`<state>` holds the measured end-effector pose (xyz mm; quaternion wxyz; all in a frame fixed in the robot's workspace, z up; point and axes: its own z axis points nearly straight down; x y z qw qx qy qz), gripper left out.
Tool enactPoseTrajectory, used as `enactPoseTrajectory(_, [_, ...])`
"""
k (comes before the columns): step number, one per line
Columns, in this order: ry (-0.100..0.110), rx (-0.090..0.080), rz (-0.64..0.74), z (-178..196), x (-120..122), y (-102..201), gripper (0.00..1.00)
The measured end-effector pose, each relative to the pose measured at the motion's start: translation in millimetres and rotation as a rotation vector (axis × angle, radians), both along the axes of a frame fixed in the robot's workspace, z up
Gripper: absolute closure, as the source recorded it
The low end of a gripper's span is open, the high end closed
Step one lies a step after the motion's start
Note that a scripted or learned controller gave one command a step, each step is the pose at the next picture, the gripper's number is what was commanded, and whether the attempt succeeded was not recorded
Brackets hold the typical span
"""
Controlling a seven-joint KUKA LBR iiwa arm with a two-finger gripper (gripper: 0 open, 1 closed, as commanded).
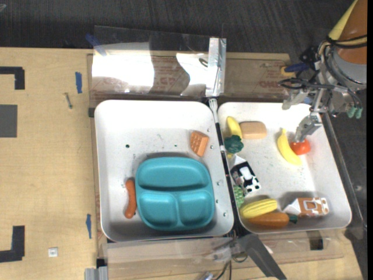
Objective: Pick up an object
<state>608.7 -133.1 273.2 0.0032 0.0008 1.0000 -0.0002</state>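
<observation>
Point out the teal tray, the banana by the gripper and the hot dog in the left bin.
Teal tray (174, 192): camera view, on the divider between its compartments.
Banana (285, 148): camera view, on its curved middle, left of the red piece.
Hot dog (130, 198): camera view, on the middle of its length, left of the tray.

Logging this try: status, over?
Gripper low in right bin, at red tomato. Nothing seen held. Yellow banana touching tomato, crowding it.

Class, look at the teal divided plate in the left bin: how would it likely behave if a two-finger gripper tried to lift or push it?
The teal divided plate looks like rigid moulded plastic, so probably stiff and light. It is wide and low, so it would likely slide rather than tip. Its smooth raised rim may be slippery to pinch.
</observation>
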Motion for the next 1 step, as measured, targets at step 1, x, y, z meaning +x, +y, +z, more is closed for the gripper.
enactPoseTrajectory(1, [0.013, 0.003, 0.048, -123.1, -11.0, -53.7, 0.0])
